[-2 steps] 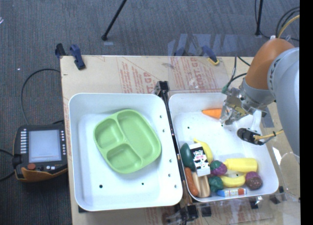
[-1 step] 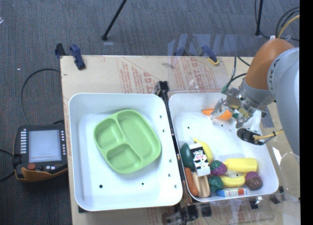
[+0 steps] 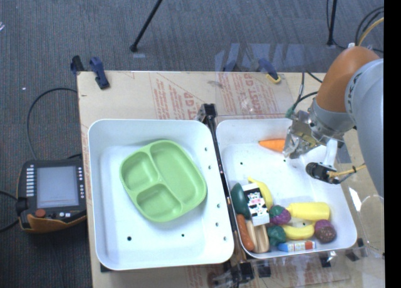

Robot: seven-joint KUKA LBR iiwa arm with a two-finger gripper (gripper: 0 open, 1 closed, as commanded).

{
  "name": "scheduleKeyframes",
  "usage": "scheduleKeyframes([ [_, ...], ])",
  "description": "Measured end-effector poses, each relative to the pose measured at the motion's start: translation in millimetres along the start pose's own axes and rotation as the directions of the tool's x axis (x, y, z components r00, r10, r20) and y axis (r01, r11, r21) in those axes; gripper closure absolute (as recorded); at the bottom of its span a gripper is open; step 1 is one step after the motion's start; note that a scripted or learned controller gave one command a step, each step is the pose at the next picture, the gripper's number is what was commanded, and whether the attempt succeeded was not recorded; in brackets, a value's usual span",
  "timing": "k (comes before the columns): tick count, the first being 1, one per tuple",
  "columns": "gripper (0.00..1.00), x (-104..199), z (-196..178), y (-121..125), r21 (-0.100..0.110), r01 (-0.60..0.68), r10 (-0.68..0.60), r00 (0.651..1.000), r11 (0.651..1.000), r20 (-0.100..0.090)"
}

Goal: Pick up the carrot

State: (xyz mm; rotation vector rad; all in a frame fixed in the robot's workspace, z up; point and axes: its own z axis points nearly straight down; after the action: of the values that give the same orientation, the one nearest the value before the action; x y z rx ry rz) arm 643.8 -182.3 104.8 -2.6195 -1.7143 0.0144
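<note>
The carrot (image 3: 272, 144) is a small orange cone lying on the floor of the right bin (image 3: 250, 125), near its far wall, with the pointed tip toward the left. My gripper (image 3: 293, 148) is low in the same bin, right at the carrot's thick right end. The wrist and its fittings hide where they meet, so I cannot tell whether it touches the carrot. The carrot rests on the bin floor.
Several toy foods are piled in the right bin's near half: a banana (image 3: 264, 191), a milk carton (image 3: 255, 205), a yellow block (image 3: 308, 211), a purple piece (image 3: 280, 215). The left bin (image 3: 100, 155) holds a green divided plate (image 3: 163, 179). A pendant (image 3: 55, 191) lies left of the bench.
</note>
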Motion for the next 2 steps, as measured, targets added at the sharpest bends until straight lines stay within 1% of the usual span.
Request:
scheduleKeyframes([
  [1,0.00,0.2,0.5,-0.2,0.001,0.001,-0.001,1.000,1.000,0.000],
  [2,1.00,-0.1,-8.9,-0.1,0.003,0.003,-0.003,1.000,1.000,0.001],
])
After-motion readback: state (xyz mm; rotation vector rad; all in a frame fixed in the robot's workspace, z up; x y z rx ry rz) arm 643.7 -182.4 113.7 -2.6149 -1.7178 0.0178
